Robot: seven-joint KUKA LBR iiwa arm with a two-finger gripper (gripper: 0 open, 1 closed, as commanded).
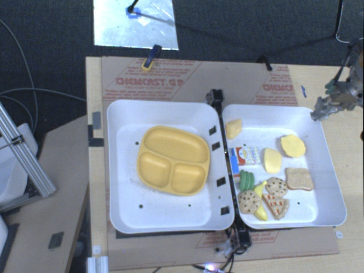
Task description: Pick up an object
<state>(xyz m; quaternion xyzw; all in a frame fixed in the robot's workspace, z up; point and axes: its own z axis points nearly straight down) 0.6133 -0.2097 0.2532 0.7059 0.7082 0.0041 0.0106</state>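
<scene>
Gripper [319,111] above right bin [329,169] corner

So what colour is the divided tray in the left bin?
Yellow; the divided tray shows clearly in the camera view.

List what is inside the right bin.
The right bin holds toy foods: a bread slice, two cookies, a pizza slice, a small carton, yellow pieces and something green. What lies beneath them is covered.

Robotics lab, taped cardboard bench [170,75], aluminium framing [25,155], loose cables [34,90]
</scene>
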